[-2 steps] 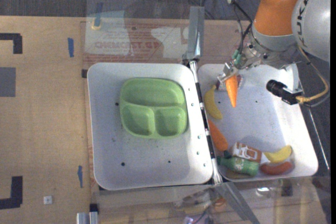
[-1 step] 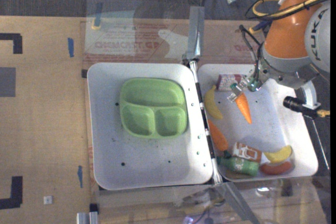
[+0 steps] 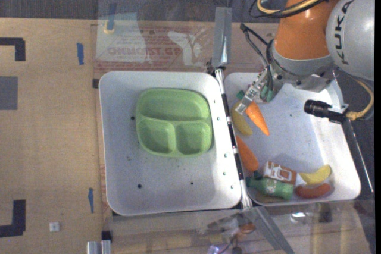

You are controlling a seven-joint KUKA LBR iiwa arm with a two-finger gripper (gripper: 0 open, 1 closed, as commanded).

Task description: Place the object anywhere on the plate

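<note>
In the camera view, the left bin [image 3: 116, 178] is carrying a green three-compartment plate [image 3: 174, 122], which is lying in the bin's upper half, toward 12 o'clock from the bin's middle; the rest of that bin's floor is showing bare white with a few dark specks.

The right bin [image 3: 297, 140] is sitting at 3 o'clock from the plate, and the raised rims of the two bins are standing between the plate and everything in it. Along its 6 o'clock edge a green bottle [image 3: 271, 188], a small orange-and-white carton [image 3: 280, 172], a yellow banana [image 3: 316, 174] and a red piece [image 3: 313, 190] are crowding together, touching or nearly so. A second carrot [image 3: 247, 155] is lying against the bin's 9 o'clock wall, and a pale yellow piece [image 3: 241, 123] is lying just at 12 o'clock from it.

The claw [image 3: 250, 100] is reaching into the right bin's 10 o'clock corner, under the arm's orange band [image 3: 303, 21]. The orange carrot [image 3: 258, 118] is lying just at 5 o'clock from the claw, its thick end right at the claw's tip and its point aiming toward 5 o'clock, just beside the pale yellow piece. Whether the claw is gripping the carrot or how wide it is standing, I cannot tell.
</note>
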